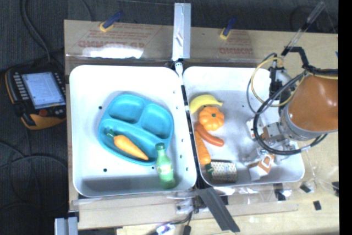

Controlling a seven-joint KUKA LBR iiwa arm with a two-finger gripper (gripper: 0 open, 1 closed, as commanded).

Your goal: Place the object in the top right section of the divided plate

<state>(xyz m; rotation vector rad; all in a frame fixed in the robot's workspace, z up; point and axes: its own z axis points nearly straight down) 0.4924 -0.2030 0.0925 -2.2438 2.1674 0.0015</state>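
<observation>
The hand [265,162] hangs low in the right bin [242,85]; its grip state I cannot tell. The likely object, a pumpkin [212,118] (probably light, stiff, slick plastic), sits beside the banana [204,100]; grasp across its ribbed middle.

The bench [126,41] carries two shallow white bins side by side: the left bin [88,173] and the right bin [236,82], their inner walls touching along the centre.

Bright overhead light, glare on bins [77,118], img slightly soft.
</observation>
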